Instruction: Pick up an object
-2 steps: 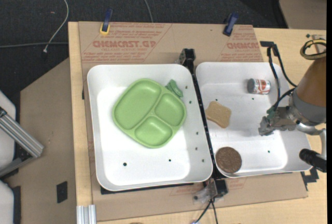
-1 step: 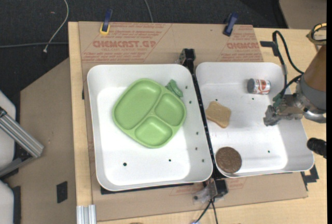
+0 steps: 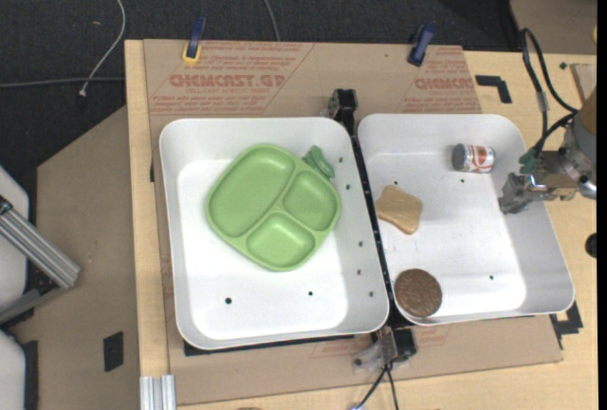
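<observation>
With the gripper [image 3: 512,193] at the right bin's [image 3: 493,289] right rim, its jaws' opening impossible to tell, you were best placed to swing left over the small can [image 3: 472,157] at upper right and descend squarely, clear of the wall.

Grey metal wrist [image 3: 560,173] w/ small grey jaws, black cable [image 3: 542,104] above.

One fixed camera looks down, seemingly slanted, over both bins [image 3: 285,327] from some height.
</observation>
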You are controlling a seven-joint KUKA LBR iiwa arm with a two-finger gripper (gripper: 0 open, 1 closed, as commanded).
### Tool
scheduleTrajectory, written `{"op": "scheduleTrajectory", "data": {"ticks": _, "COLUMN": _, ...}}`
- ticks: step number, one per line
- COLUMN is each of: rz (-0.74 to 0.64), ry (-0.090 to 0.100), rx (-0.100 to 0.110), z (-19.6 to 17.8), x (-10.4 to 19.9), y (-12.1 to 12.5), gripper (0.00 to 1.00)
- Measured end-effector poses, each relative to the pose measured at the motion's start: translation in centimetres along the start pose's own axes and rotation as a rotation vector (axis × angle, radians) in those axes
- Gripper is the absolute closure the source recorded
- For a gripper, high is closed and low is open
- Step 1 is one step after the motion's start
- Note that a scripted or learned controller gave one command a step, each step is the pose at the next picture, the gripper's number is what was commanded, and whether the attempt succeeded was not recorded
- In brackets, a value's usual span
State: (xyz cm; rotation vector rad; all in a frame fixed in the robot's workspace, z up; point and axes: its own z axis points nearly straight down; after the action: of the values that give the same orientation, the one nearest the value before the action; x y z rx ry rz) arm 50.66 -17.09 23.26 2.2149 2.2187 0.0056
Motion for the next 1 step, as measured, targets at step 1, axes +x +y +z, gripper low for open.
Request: {"op": "scheduleTrajectory", "data": {"ticks": 1, "rz": -0.004, "ry": 0.006, "rx": 0.01, "z": 0.99, "x": 5.62, "y": -0.57, "gripper": 1.0}}
